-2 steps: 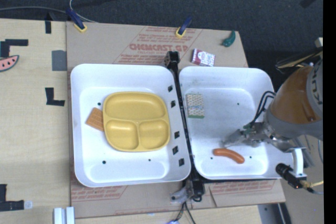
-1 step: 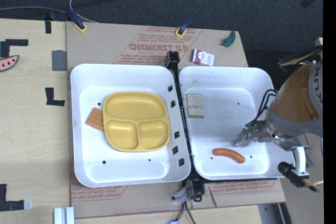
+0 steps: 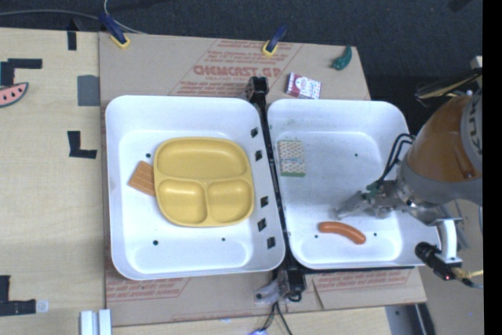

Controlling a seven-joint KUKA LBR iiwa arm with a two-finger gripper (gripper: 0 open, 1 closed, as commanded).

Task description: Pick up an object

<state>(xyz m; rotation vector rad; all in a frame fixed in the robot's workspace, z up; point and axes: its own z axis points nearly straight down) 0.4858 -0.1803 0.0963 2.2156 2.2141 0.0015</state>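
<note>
An orange sausage-shaped toy lies near the front of the right bin. A small pale green checked sponge rests by that bin's left wall. My gripper reaches in from the right, low over the bin floor, just above and slightly right of the sausage. The left bin holds a yellow divided plate with a brown cracker-like piece tucked at its left edge.
A black divider with clips runs between the bins. On the cardboard behind lie a small red-and-white packet, a teal piece and two yellow clamps. The arm's orange band hangs over the right bin's edge.
</note>
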